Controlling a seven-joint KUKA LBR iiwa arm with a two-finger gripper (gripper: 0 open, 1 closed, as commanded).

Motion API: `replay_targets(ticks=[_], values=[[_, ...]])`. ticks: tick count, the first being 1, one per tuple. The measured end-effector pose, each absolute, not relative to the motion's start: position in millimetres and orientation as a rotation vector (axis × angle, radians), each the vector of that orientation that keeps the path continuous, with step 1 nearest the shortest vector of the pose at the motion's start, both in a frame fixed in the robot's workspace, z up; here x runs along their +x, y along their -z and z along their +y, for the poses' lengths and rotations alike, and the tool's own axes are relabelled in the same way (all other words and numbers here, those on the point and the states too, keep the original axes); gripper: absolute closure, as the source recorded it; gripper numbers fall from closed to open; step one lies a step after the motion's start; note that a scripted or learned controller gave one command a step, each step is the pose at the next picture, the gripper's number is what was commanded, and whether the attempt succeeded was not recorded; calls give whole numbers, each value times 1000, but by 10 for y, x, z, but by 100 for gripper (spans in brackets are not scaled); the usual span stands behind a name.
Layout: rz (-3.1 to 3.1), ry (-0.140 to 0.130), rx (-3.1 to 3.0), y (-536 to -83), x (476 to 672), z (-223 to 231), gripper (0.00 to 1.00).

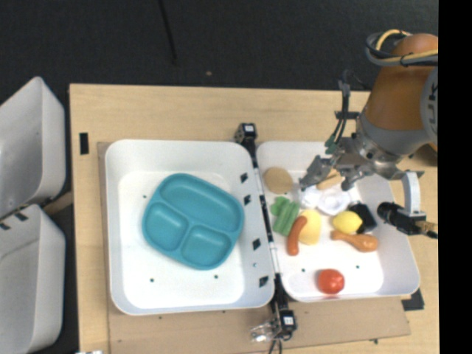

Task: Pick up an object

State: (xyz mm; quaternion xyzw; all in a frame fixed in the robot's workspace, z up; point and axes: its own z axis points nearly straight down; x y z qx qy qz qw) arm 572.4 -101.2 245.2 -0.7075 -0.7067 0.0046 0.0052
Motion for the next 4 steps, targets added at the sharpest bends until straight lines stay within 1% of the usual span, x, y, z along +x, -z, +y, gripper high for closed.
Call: replay_targets(ticks=[1,2,3,4], values=[[-2222,-4,-2218,-2507,5743,-1012,0],[-2217,-9,-2220,-2042,5751,-1079,0],[-2214,-10,-2220,-1489,5673,-1011,0],[-2219,-5,-2225,-975,5679,-1029,0]])
